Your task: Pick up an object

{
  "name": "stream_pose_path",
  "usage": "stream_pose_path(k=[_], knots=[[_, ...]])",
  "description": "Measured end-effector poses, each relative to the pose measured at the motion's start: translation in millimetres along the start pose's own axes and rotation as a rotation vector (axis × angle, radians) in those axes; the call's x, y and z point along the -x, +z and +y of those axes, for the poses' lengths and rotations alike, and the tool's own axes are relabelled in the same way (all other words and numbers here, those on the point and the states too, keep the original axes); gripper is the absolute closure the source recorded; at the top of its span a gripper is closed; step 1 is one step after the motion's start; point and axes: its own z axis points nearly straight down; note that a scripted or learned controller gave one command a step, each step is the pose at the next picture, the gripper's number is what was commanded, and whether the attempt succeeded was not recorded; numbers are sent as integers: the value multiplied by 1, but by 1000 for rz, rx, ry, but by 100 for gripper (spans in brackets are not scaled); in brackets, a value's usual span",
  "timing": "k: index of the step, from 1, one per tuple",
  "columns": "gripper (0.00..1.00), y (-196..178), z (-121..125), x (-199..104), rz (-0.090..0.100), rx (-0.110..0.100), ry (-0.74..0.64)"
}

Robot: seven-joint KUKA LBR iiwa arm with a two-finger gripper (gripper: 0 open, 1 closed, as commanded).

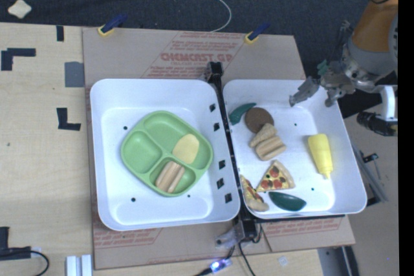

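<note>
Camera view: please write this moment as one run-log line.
gripper: open, above right bin far corner | holds nothing | yellow bottle: lying in bin

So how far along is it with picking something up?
Done: nothing is lifted yet. In hand: the gripper hangs open over the right bin's far edge, nothing between its fingers. Left: come down on an item such as the yellow corn, close and raise it.

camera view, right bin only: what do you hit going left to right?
Dark green piece at the bin's left wall → brown round piece → pizza slice → yellow mustard bottle → gripper over the bin's far right corner. Bread pieces and the other green item overlap these in x, so left out.
</note>
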Motion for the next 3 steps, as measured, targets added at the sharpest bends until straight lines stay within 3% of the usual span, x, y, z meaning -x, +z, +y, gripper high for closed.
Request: stream_pose_path(k=[1,2,3], knots=[[0,31,-53,-74,4,-7,-4],[0,-12,-116,-111,3,-2,-3],[0,-99,-144,-160,2,7,-6]])
